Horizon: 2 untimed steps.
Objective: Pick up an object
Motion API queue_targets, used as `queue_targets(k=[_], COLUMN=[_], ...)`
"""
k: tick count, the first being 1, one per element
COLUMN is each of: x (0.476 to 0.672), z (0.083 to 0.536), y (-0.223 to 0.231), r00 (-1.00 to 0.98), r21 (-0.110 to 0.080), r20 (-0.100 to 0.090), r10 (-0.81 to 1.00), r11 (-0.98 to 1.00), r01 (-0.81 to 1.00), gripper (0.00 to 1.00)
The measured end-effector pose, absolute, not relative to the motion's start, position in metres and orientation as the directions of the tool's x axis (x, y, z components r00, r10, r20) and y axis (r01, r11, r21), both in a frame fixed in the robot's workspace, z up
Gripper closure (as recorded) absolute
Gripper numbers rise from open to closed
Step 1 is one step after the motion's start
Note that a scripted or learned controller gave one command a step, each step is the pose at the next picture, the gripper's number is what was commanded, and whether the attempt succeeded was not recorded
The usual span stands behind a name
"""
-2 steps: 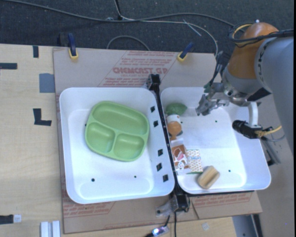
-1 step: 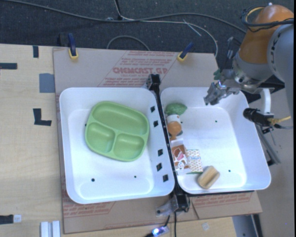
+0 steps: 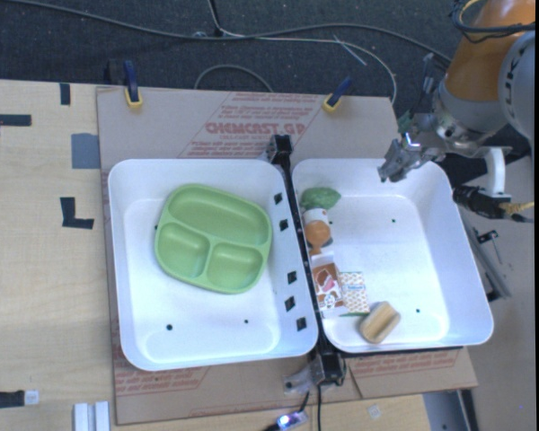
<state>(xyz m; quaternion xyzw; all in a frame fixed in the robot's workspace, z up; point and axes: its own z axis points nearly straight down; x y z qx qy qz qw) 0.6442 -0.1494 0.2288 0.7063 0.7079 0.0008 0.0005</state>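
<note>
Claw (image 3: 395, 171) hung over the far right corner of the right bin (image 3: 449, 241), just above its rim, and whether it was spread or closed could not be told from this angle; nothing showed in its grip. By my reading the task stood at its first step, the approach, with no object yet chosen or touched. The likely targets all lay along the near and inner sides of the right bin: a green-capped bottle with an orange body (image 3: 318, 215) against the wall it shares with the left bin, a small printed packet (image 3: 338, 290) nearer the front, and a tan block (image 3: 379, 322) beside the front rim. The next move would call for a sweep across the right bin toward one of them, then a descent. The bin's middle was bare floor, giving free room to travel. The bottle sat tight to the divider and the block close to the rim, so those walls could crowd a grasp. A green tray (image 3: 214, 238) rested in the left bin (image 3: 135, 312), well apart from the claw.
</note>
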Motion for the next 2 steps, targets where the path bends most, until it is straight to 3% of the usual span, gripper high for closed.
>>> queue_targets(k=[2], x=[0.613], z=[0.233], y=[-0.048], r00=[-0.005], r21=[-0.003], r20=[0.001], r10=[1.000], r11=[0.005], r01=[1.000], gripper=[1.00])
